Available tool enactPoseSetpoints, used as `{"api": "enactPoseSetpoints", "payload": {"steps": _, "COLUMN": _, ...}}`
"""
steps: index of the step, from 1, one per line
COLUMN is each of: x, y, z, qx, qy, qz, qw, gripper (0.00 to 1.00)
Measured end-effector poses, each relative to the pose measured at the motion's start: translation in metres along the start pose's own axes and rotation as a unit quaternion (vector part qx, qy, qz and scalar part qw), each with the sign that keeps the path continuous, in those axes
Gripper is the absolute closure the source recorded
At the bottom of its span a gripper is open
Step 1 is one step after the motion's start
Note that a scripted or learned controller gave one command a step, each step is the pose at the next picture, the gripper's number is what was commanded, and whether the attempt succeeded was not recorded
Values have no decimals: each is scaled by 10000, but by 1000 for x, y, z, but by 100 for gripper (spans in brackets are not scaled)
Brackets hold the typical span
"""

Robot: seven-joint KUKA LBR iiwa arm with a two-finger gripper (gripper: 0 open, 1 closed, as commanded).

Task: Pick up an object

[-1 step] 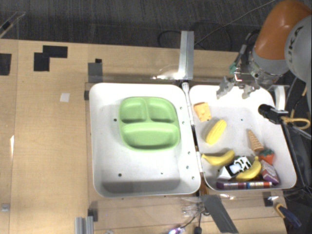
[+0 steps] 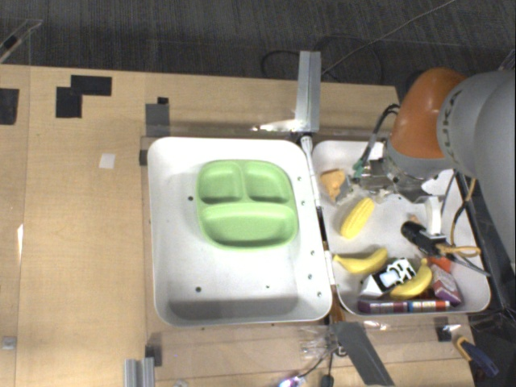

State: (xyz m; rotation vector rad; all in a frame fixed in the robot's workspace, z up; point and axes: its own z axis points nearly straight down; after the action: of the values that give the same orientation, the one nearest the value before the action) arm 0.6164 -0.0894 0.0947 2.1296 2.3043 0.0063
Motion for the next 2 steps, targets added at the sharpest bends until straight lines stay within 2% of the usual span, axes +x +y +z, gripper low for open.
{"api": "enactPoseSetpoints", "payload": {"steps": 1, "x": -12, "y": -50, "z": 3, "qx": -53, "qy": -9, "qz": -192, "qw": 9998, "gripper": 0}}
{"api": "enactPoseSetpoints", "payload": {"steps": 2, "x": -12, "y": -46, "z": 2, "qx": -35, "qy": -15, "qz": -1658, "qw": 9862, "gripper": 0}}
